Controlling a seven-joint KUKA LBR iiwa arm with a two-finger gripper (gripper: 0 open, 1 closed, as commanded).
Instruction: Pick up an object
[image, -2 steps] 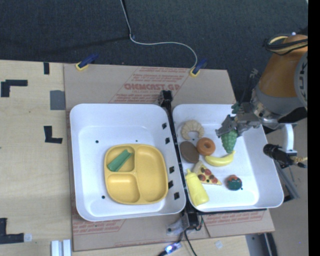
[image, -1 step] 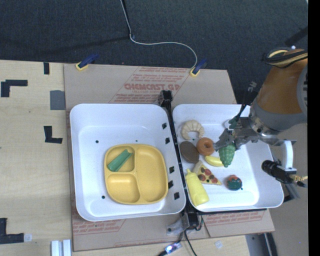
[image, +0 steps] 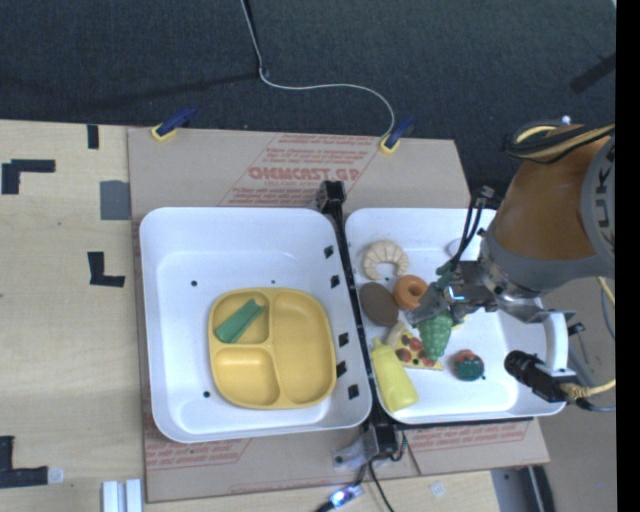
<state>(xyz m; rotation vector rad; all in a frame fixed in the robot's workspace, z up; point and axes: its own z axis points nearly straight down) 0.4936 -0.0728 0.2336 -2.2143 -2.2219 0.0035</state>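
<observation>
The gripper (image: 447, 300) hung low over the right bin (image: 500, 395), at the end of the grey arm (image: 545, 215) that reached in from the right; its dark body hid the tips, so whether the fingers were apart or together could not be told, and nothing could be seen between them. The nearest candidate for the pick was the green leafy toy (image: 435, 335), which lay just below and slightly left of the gripper in the camera view, touching or nearly touching its underside (the overlap made it hard to separate them); its long axis ran roughly top to bottom of the picture, tilted a little. The orange doughnut-shaped piece (image: 410, 291) sat just to the gripper's left, close against it; the beige ring (image: 385, 259) lay farther up and left; the brown oval (image: 377, 302) lay by the divider between the bins. Below the green toy were the pizza-like slice (image: 412, 351), the yellow bottle (image: 392, 377) lying lengthwise along the bin's left wall, and the small red and green piece (image: 467, 366) to the right. In my judgement the move turned on that small offset; the gripper wanted to come down and toward the view's bottom to straddle the green toy across its narrow width. The left bin (image: 170, 260) held the yellow divided plate (image: 290, 350) with a green pod (image: 240, 320) in one compartment, well apart from the gripper.
</observation>
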